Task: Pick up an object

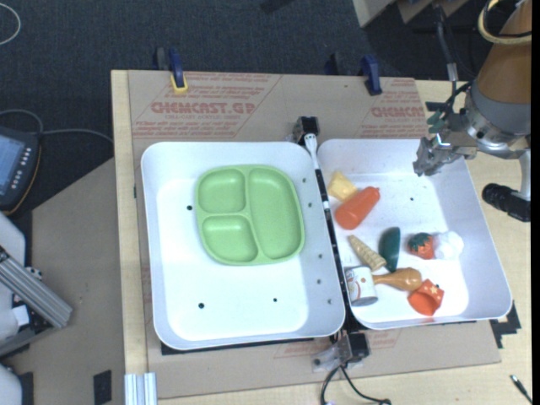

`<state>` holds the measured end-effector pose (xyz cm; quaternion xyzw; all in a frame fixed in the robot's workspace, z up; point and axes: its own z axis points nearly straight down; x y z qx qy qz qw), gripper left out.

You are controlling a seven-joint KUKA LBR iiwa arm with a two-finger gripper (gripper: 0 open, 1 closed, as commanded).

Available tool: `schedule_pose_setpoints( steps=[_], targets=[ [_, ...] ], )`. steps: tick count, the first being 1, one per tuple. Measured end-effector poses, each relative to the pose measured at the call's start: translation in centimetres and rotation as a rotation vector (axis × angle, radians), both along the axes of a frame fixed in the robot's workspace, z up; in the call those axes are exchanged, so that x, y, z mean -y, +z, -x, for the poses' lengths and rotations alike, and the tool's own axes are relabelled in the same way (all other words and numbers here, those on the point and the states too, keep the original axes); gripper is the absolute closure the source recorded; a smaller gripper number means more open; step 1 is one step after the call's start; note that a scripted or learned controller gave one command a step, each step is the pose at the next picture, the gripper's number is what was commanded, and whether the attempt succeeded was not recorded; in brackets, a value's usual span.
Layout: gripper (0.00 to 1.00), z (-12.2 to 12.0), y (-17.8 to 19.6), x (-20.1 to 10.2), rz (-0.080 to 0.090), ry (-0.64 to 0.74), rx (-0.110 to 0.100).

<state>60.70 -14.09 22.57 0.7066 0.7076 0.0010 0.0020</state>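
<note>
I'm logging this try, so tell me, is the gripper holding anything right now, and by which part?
Nothing is held. The gripper hangs over the far edge of the right bin with nothing between its fingers; the toys lie on the bin floor, apart from it.

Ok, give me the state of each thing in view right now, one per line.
gripper: over the right bin's far right corner, nothing seen between its fingers
green divided plate: flat in the left bin, compartments bare
orange carrot-like toy: lying in the right bin
yellow piece: lying beside the orange toy
dark green toy: lying mid-bin
small can: on its side at the near edge
right bin: holds the toys
</note>
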Motion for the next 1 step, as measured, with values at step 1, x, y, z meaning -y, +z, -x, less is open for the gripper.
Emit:
schedule_pose_setpoints(
  steps=[1],
  targets=[
    [1.0,-0.09,0.78,-5.71,-0.003,0.005,-0.004]
  ],
)
